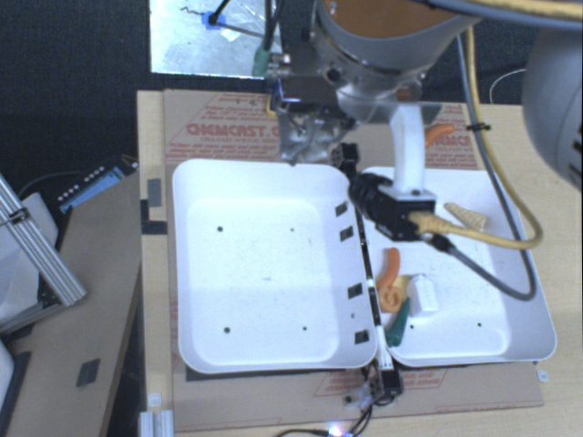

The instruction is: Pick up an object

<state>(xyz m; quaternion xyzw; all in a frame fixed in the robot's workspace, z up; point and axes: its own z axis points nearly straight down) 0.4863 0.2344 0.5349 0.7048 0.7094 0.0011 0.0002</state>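
The tool [308, 142] is positioned over the far rim of the left bin [264, 271], close to the divide between the two bins. Its opening state cannot be told, and nothing is seen held in it. All pickable objects lie toward the view's right of the tool, in or at the right bin [496, 321]. Count: two orange pieces, one white block, one green marker, one tan cone. The first orange piece [392, 273] lies nearer the camera than the tool, just beside the divide. Its long axis runs near to far with a slight curve, and the near end curls. The white block [423, 294] lies just beside it on the side away from the divide, with its short long axis also running near to far. The green marker [397, 326] lies nearest the camera and well apart from the tool. Its axis runs near to far, tilted slightly toward the divide at the near end. The tan cone [465, 215] lies crosswise, long axis across the view. The second orange piece [440, 133] sits level with the tool at the far side, partly hidden by the robot. Whether it lies inside the bin cannot be told.
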